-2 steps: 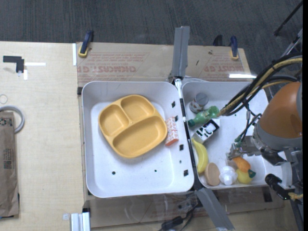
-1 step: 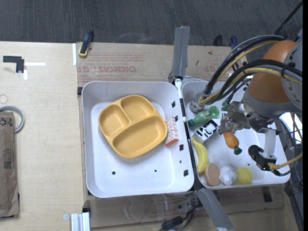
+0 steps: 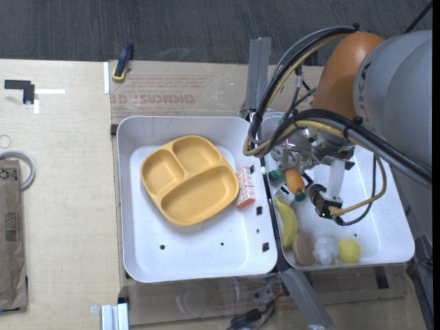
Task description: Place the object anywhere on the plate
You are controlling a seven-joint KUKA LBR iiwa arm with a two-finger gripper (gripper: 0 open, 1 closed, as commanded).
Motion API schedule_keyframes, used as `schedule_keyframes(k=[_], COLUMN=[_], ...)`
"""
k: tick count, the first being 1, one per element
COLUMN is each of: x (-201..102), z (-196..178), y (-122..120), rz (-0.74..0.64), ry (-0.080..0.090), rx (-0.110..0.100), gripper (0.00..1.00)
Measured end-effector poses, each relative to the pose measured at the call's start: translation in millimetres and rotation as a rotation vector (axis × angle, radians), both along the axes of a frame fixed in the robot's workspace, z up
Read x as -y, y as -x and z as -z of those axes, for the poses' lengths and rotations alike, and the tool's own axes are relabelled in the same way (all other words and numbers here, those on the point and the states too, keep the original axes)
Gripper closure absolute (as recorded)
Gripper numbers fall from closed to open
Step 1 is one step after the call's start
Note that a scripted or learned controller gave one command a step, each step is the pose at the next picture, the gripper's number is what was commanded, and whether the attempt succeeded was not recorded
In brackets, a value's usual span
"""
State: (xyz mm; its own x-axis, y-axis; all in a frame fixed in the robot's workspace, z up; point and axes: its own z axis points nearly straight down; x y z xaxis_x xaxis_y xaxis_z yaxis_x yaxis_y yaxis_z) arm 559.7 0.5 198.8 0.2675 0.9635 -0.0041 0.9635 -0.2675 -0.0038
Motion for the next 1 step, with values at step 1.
schedule_keyframes(k=[1], x=[0.1], z=[-0.1], y=[0.0], rz=[0.000], ry=[0.000], rx=[0.000], gripper=[0.00])
